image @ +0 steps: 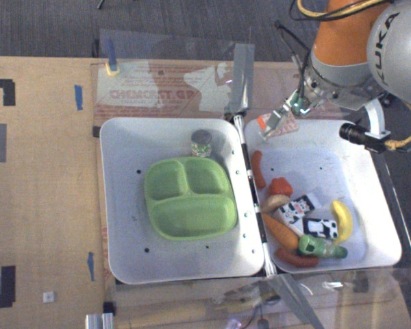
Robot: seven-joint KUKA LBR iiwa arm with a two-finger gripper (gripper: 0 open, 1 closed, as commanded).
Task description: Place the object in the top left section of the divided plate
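The green divided plate lies in the left bin, with two small sections on its far side and one long section on its near side. A small grey can stands just beyond the plate's far rim. My gripper hangs over the far left corner of the right bin, close to the divider between the bins. A small orange-red bit shows at the gripper's tip; whether it is held cannot be told.
The right bin holds a red sausage, a red pepper piece, a carrot, two cow-patterned cartons, a banana, a green bottle and another sausage. A clear panel rises behind the left bin.
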